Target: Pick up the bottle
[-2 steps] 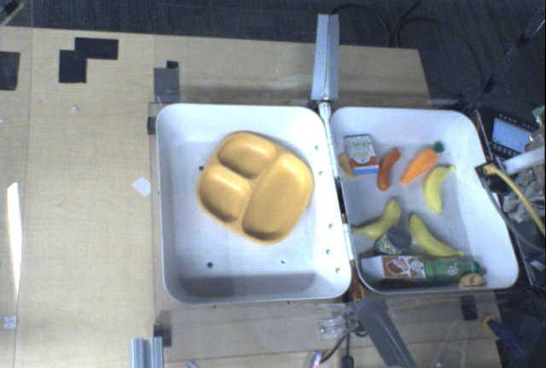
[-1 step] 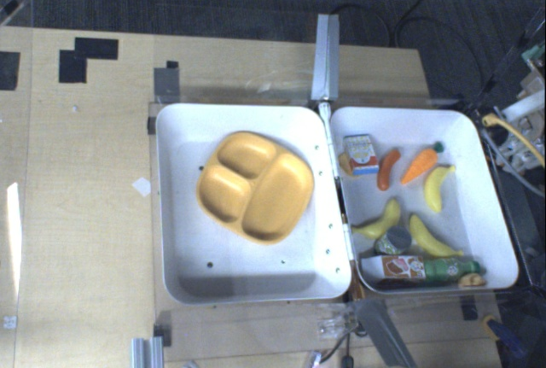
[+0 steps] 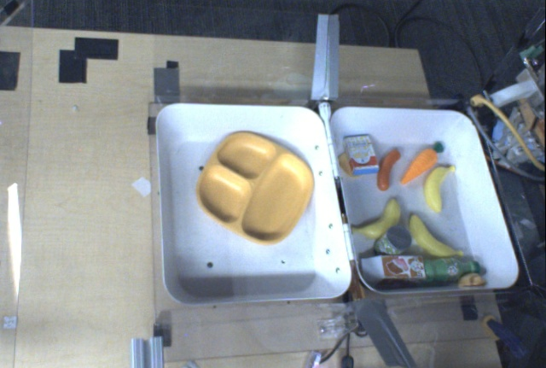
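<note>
Several items crowd the bottle, which lies on its side along the near wall of the right bin. Risk, in my judgement: fingers closing here may strike the bin wall or snag the yellow banana lying just beside it, so the grasp slips. A second banana and a small dark item sit close at its left end. Farther back lie another banana, a carrot, a sausage and a small carton. The gripper's state cannot be told. The left bin holds a yellow compartment tray.
</note>
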Available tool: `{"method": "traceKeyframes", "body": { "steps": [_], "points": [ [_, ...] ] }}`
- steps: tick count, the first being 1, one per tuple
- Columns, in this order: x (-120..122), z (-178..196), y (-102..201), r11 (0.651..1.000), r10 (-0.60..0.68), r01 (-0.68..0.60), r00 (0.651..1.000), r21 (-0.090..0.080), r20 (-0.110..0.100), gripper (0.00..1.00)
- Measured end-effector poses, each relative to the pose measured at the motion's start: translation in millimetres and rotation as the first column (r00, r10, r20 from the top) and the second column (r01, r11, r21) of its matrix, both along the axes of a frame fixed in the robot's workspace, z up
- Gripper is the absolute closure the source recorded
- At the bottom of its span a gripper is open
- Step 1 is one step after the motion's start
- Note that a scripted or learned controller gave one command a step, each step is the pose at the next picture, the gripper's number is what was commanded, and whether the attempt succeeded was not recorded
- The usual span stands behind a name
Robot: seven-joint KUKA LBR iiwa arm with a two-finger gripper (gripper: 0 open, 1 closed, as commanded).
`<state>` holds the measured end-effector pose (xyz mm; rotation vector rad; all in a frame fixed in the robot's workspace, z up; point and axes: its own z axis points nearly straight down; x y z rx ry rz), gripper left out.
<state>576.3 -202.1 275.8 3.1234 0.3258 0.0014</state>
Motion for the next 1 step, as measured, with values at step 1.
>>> {"method": "traceKeyframes", "body": {
  "steps": [1],
  "points": [
    [-88.9,-30.3,-3.5,1.0,-0.004,0.004,1.0,0.002,0.001,1.0]
  ]
}}
